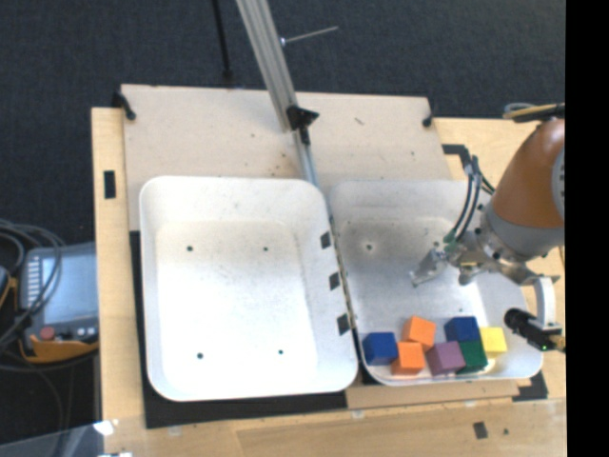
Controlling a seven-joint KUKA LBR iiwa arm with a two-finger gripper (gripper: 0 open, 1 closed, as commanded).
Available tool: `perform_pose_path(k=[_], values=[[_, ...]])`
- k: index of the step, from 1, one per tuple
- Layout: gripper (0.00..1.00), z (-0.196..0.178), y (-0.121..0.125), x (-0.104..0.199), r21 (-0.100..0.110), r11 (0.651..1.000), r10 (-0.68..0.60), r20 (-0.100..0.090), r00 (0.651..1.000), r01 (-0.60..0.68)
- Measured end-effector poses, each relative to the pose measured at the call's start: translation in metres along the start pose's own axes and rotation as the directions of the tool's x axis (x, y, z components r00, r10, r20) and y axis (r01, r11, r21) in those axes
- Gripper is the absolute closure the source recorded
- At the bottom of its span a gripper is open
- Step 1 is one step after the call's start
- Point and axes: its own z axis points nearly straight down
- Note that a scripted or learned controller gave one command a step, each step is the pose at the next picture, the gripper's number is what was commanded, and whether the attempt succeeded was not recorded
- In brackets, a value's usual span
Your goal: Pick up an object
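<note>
Wooden bench (285, 427), right bin (381, 217) with coloured blocks (433, 346); end effector (428, 267) state unclear.

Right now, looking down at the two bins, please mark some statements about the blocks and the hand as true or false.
1. The blocks lie in the right bin. True.
2. The yellow block sits at the far left of the cluster. False: the blue block is leftmost; the yellow one is at the right end.
3. The hand hangs above bare bin floor, apart from the blocks. True.
4. The purple block is in the left bin. False: it lies in the right bin, beside the green block.
</note>
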Motion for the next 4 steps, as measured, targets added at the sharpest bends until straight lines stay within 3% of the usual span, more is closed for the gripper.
perform_pose_path(k=[1, 2, 3, 4], values=[[1.0, -0.014, 0.002, -0.001, -0.009, 1.0, 0.007, 0.001, 1.0, -0.007], [1.0, -0.074, -0.001, -0.01, -0.011, 1.0, 0.008, 0.002, 1.0, -0.007], [1.0, -0.089, 0.0, -0.011, -0.007, 1.0, 0.003, 0.0, 1.0, -0.003], [1.0, -0.097, -0.012, 0.036, -0.005, 1.0, -0.01, -0.002, 1.0, 0.01]])
